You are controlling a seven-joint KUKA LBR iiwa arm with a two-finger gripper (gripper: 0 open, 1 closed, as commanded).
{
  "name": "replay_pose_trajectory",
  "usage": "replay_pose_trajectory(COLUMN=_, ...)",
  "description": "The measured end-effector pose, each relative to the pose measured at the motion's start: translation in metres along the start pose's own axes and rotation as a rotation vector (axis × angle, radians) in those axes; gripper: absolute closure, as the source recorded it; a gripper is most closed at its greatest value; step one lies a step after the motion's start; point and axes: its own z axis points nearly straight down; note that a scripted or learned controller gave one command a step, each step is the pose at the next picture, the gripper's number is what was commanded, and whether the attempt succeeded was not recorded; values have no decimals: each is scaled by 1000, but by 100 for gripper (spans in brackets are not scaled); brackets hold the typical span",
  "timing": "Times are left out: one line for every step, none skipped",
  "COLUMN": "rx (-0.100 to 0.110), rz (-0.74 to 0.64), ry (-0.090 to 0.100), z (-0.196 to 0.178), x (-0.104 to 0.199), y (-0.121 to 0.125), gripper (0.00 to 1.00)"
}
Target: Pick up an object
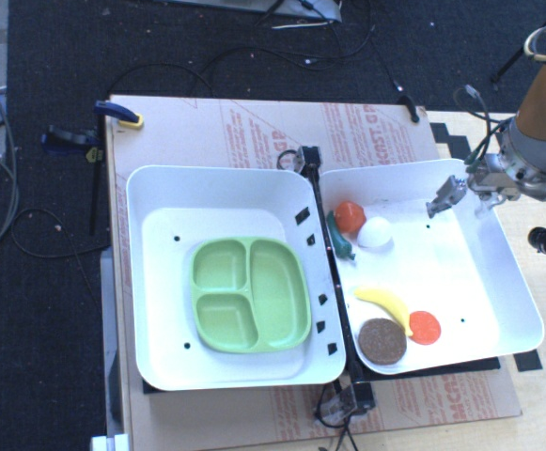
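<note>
Arm's parked over the far right corner of the right bin, nothing between its fingers.

From my seat the two-finger gripper hangs above the shallow white right bin, and I can't tell how its jaws stand. The pickable stuff sits well apart: orange-red ball touching white egg-shaped ball, teal piece beside them, yellow plastic banana, red disc, brown round cookie. Left white bin holds a green divided plate.
</note>
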Motion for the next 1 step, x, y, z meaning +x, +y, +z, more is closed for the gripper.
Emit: replay_pose_trajectory(rx=-2, rz=53, ry=-1, z=-39, x=-7, y=28, gripper=0)
